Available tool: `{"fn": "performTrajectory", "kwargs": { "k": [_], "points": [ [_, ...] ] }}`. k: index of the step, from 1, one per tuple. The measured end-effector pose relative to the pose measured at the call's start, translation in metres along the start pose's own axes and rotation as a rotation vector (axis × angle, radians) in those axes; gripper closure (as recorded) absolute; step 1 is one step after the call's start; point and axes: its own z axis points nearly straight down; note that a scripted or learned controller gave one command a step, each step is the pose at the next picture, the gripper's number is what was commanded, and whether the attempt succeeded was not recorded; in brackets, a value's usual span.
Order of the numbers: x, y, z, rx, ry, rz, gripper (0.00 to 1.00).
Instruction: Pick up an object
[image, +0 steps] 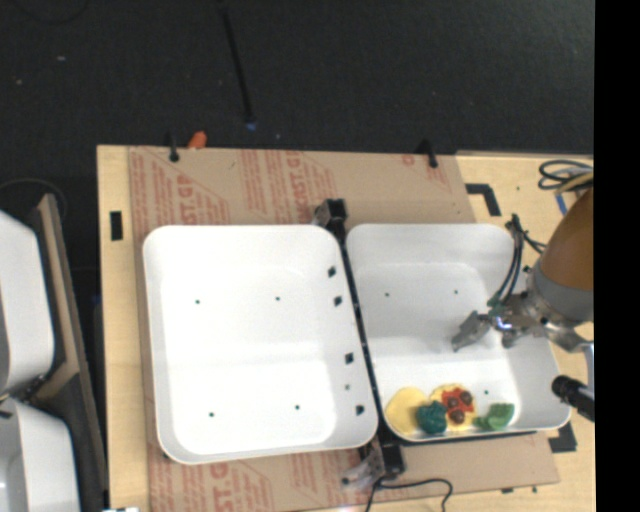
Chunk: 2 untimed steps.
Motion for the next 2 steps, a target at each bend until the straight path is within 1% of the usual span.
{"fn": "performTrajectory", "kwargs": {
  "k": [1,2],
  "points": [
    [0.000,-0.001,0.037,-0.002,-0.001,0.000,0.00],
    [-0.001,0.000,0.025,-0.006,-0.002,0.002,1.00]
  ]
}}
